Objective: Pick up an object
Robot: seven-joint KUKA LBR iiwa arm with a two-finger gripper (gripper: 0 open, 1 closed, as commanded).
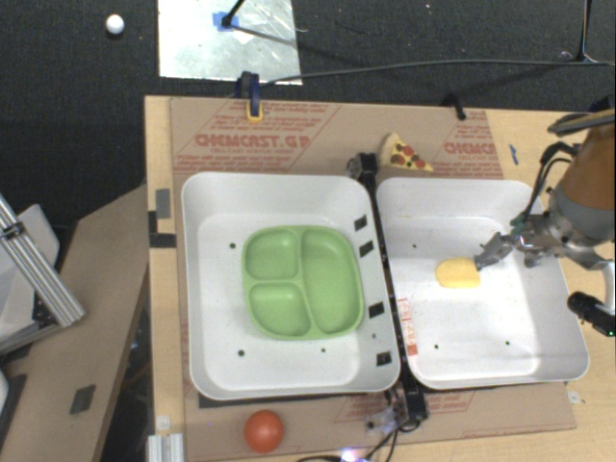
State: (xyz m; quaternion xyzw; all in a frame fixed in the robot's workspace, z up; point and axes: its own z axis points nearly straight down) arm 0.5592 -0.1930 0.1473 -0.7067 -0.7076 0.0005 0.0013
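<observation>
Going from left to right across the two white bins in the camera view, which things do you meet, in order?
Left bin → green divided plate → right bin → yellow object → pincer.

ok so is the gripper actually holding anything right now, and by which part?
Nothing is visibly held. The gripper sits just right of the yellow object in the right bin, not around it.

Way left of the claw we've got a green three-compartment plastic plate (302,282), a toy pizza slice (405,154) up-left, and an orange-red ball (263,430) down-left.
</observation>
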